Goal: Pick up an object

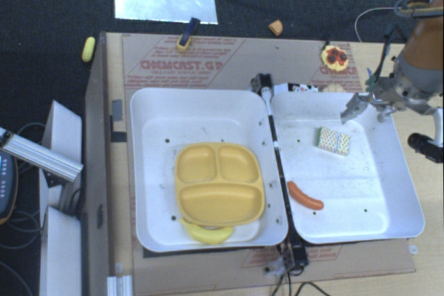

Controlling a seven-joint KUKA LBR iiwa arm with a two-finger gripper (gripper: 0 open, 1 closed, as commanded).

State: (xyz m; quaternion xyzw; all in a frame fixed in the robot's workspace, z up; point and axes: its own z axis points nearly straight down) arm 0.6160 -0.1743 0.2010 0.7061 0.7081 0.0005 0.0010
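White bins sit side by side. Your gripper (pixel 355 109) hangs just up-right of the patterned sponge (pixel 334 141), carrying nothing; I cannot tell how wide it stands. Lower squarely over that sponge. An orange sausage (pixel 305 195) lies below-left of the sponge.

Cardboard-topped bench (pixel 208 59) bears two white bins: left bin (pixel 149 149) at 9 o'clock, right bin (pixel 395 170) at 3 o'clock, sides touching.

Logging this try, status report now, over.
Gripper over right bin's top edge, nothing between fingers. Patterned block and sausage lie loose below. Nothing in the way.
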